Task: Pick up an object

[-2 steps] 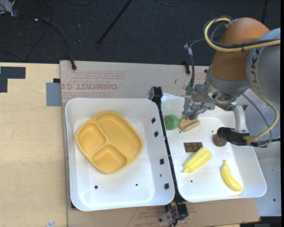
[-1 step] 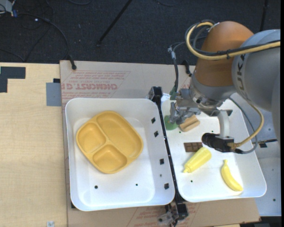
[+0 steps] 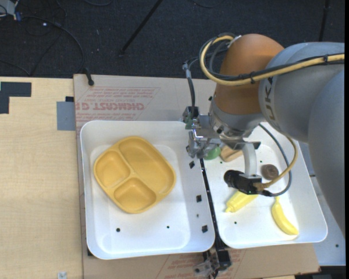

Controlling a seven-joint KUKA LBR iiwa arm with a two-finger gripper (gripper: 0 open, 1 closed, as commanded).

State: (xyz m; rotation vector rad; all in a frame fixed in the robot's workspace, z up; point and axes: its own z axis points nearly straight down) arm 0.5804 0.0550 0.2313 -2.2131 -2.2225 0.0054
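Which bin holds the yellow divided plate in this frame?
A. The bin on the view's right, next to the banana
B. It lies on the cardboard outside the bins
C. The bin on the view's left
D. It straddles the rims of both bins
C: the yellow divided plate lies flat inside the left bin, while the banana lies in the right bin.

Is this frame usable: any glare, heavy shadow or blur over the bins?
Camera view: even light, sharp focus, no strong glare on the left bin or yellow plate; the arm covers the right bin's upper part, and small items near the gripper are hard to identify; the banana is clear.
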